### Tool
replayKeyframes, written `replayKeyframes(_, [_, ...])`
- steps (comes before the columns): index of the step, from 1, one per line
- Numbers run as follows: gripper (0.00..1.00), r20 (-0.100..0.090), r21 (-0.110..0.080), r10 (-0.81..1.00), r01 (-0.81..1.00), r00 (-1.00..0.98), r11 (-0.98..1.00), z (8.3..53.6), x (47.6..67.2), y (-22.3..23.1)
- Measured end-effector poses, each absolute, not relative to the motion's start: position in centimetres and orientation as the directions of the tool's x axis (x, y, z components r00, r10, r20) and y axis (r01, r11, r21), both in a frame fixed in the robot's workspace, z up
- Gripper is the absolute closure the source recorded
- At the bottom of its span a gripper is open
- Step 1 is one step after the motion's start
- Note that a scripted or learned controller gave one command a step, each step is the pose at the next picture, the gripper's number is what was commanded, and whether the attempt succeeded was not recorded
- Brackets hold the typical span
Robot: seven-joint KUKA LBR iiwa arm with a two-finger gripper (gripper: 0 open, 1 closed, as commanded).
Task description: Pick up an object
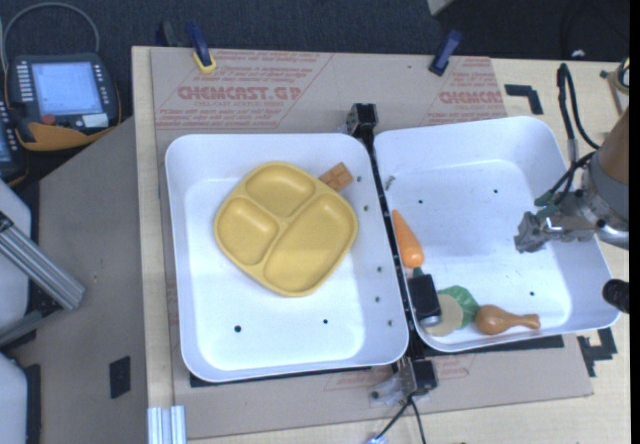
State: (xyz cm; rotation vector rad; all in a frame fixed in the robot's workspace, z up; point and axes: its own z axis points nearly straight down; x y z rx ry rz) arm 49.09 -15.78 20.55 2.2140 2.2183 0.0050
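A grey handheld pendant (62, 97) with a lit screen sits left of the paper-covered bench (300, 87).

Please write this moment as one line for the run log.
pincer: over right bin, right side | carrot: left wall | yellow plate: left bin

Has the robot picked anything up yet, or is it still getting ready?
Nothing looks picked up yet. The end effector is over the right bin, near its right side, with no object seen in it. The carrot, the black block, the green piece and the brown gourd-shaped toy all lie in that bin. The yellow plate sits in the left bin. Reaching, grasping and lifting are all left.
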Motion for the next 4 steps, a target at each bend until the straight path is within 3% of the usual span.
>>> replayKeyframes(1, [1.0, -0.003, 0.009, 1.0, 1.0, -0.003, 0.003, 26.3, 49.5, -14.8])
replayKeyframes(2, [1.0, 0.002, -0.001, 1.0, 1.0, -0.006, 0.006, 25.5, 50.3, -10.1])
replayKeyframes(4, [1.0, 0.002, -0.001, 1.0, 1.0, -0.007, 0.007, 24.0, 50.0, 1.2])
